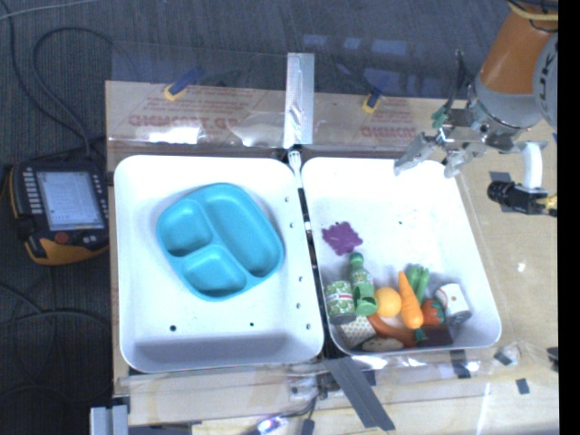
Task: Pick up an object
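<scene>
My gripper [429, 159] hangs over the back right corner of the right bin [399, 198], its two fingers spread apart with nothing between them. Far below it in the view, a pile of toy food fills the bin's front: a green bottle [361, 279], a green-labelled can [339, 298], an orange carrot [410, 301], a yellow-orange fruit [388, 303] and a white cylinder [452, 300]. A purple grape cluster [342, 236] lies alone near the bin's left wall.
The left bin [145, 324] holds a blue divided plate [217, 239]. A metal divider [300, 98] stands at the back between the bins. A teach pendant [59, 209] lies on the floor at left.
</scene>
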